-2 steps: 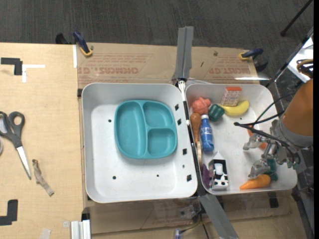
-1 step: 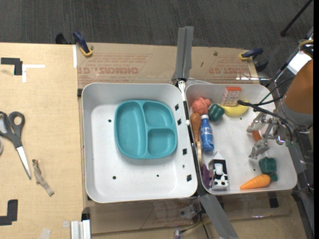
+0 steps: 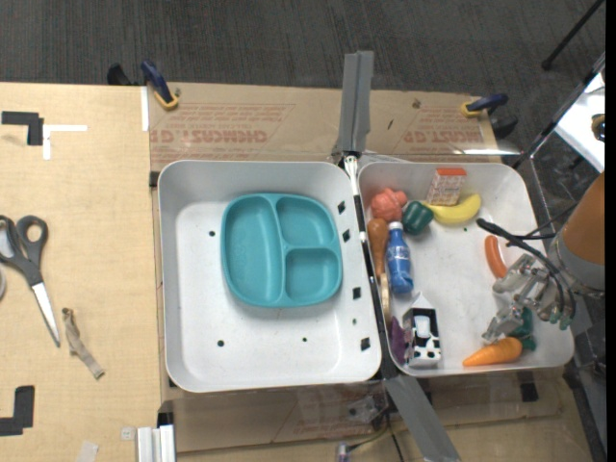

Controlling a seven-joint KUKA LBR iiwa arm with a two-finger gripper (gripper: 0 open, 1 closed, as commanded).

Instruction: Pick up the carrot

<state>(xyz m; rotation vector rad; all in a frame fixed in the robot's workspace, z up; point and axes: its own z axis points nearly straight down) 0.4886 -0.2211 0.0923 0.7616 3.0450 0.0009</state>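
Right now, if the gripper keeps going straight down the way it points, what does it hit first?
Most likely the carrot: the gripper points down-left with its fingertips just above the carrot's orange body in the right bin. Depth is hard to judge from this slanted view.

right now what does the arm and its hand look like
The arm's orange band shows at the right edge of the camera view. Below it the hand is bare silvery-grey metal, built of small linkages with slim fingers. A thin black cable curves across the bin toward the wrist.

Dark grey carpet floor beyond bench. Light wooden benchtop, brown cardboard sheet clamped at far edge. Even light.
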